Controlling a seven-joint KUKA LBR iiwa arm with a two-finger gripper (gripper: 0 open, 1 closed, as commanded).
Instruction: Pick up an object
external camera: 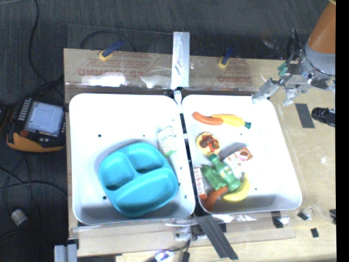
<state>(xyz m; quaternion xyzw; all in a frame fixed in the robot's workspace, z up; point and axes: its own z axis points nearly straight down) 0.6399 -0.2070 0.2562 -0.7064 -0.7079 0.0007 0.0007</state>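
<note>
Blue tray (138,177) (left bin (87,113)), toys crowded right

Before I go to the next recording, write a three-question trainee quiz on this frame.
1. True or false: the blue divided plate lies in the left bin.
2. Which sits nearest the right bin's far wall: A) banana B) hot dog C) green bottle?
3. Fill in: the gripper hangs above the right bin's far ____ corner.

Key: 1 true; 2 B; 3 right.
</note>
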